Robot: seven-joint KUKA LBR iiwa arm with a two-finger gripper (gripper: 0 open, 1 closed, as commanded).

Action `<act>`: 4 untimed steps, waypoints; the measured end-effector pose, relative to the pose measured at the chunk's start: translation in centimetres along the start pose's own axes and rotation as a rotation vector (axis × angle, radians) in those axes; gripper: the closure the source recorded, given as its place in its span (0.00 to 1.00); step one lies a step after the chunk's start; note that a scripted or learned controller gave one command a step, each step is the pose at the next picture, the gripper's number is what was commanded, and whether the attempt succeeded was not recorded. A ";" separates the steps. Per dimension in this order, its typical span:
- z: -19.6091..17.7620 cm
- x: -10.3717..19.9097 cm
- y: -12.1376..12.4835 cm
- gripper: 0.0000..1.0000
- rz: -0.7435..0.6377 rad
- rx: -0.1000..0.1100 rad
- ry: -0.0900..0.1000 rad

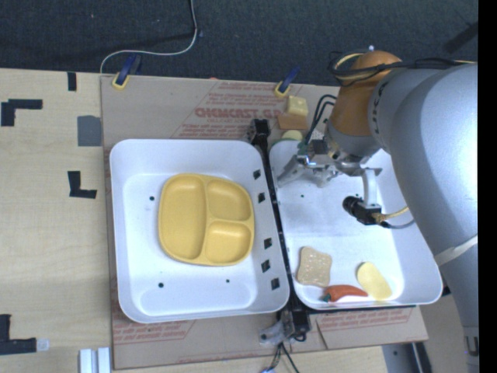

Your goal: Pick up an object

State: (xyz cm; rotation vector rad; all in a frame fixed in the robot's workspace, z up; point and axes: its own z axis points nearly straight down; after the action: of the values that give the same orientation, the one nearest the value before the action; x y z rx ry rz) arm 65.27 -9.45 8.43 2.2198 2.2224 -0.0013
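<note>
In the right bin, near its front edge, lie a tan square cracker, a pale yellow rounded piece and a small red-orange pepper-like piece. My gripper hangs low over the far left corner of that bin, well apart from these three pieces. Nothing shows in its grasp. The grey arm with its orange band covers the bin's far right part.
The left bin holds a yellow divided plate. Behind the right bin, on the cardboard, sit a yellow block and a pale round piece. A black divider with clips runs between the bins.
</note>
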 end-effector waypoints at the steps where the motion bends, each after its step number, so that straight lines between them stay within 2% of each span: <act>1: 0.0 -0.5 -0.4 0.00 0.000 0.000 0.000; 2: 0.0 -0.3 1.5 0.00 -0.002 0.007 -0.001; 3: -1.0 -0.3 1.5 1.00 -0.001 0.002 -0.002; 4: -10.6 6.1 -7.1 1.00 -0.005 -0.002 0.005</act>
State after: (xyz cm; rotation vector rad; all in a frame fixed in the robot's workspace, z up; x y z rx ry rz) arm 58.17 -3.34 19.00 2.2163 2.2290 0.0055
